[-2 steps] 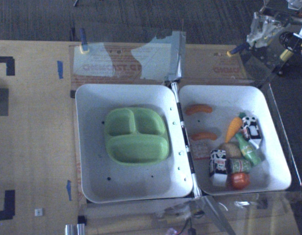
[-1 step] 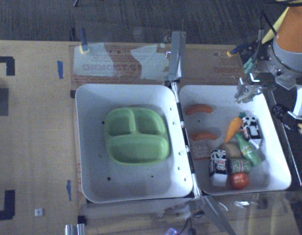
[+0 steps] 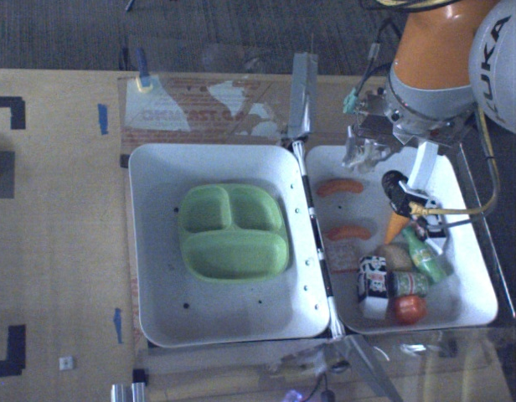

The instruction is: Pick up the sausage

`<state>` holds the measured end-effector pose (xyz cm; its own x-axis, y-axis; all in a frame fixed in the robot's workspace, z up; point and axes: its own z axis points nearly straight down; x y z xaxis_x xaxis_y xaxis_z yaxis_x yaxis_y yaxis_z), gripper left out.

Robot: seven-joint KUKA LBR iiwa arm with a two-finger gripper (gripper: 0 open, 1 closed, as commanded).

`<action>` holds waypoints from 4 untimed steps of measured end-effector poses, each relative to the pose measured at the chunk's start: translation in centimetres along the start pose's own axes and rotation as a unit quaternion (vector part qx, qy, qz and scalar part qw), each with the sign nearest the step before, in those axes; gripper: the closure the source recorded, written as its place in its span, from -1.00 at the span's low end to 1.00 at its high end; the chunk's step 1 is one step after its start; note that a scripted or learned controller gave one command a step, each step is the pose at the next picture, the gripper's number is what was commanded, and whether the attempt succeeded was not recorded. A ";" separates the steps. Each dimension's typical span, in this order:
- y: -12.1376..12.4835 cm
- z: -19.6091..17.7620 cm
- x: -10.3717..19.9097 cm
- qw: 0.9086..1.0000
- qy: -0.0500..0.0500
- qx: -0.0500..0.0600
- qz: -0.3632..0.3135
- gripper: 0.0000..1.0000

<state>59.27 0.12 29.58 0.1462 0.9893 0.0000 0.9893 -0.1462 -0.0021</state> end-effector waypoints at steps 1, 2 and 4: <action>0.4 -4.3 -8.9 0.973 -0.001 -0.004 -0.229 1.00; 6.1 -1.7 -9.1 0.974 -0.001 -0.003 -0.226 1.00; 6.4 -3.5 -10.8 0.975 0.000 -0.002 0.220 1.00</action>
<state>63.99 -11.46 33.06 0.5569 0.8306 -0.0010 0.8306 -0.5569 0.0014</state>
